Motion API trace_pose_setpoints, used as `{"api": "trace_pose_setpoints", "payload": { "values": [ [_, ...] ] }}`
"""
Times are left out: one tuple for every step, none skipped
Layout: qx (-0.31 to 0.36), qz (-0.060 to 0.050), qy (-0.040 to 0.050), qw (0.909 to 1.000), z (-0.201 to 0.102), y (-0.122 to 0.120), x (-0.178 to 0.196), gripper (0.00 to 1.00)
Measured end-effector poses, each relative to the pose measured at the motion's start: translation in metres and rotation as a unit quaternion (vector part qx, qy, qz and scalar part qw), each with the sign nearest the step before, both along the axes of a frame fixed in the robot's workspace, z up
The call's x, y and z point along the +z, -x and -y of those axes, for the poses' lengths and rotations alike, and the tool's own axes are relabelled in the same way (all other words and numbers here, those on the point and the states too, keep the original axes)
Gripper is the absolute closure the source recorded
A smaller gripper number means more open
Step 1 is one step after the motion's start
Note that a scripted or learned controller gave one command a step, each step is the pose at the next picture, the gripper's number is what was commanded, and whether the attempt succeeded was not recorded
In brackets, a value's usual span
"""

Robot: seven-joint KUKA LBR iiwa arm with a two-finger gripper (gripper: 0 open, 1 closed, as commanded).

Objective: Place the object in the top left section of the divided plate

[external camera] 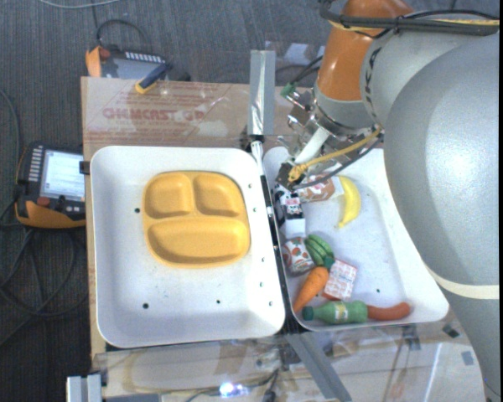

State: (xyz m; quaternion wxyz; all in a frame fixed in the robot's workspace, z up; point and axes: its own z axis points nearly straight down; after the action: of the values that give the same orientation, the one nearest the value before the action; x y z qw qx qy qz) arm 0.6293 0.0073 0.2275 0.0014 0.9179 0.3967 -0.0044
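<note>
A yellow divided plate [197,216] lies in the left white bin [117,300], with its top left section [172,195] bare. My gripper [296,172] hangs low over the far left corner of the right bin [402,249]. It sits just above a small dark bottle [292,204] and a brown packet [317,192]. Cables and the wrist hide what lies under it. A yellow banana [348,201] rests just right of the gripper.
The right bin also holds a small can [298,256], a green vegetable [320,248], a red-and-white packet [341,279], a carrot [312,285], a green bottle [335,311] and a red sausage [388,311]. The arm's grey body covers that bin's right side.
</note>
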Motion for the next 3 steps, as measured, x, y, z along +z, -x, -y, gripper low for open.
{"api": "trace_pose_setpoints", "payload": {
  "values": [
    [0.032, 0.002, -0.0012, 0.9995, -0.036, 0.012, 0.127, 1.0],
    [0.139, -0.001, -0.0033, 0.9903, -0.077, 0.059, -0.023, 1.0],
    [0.194, 0.0, -0.0029, 0.981, -0.165, 0.039, -0.013, 1.0]
  ]
}}
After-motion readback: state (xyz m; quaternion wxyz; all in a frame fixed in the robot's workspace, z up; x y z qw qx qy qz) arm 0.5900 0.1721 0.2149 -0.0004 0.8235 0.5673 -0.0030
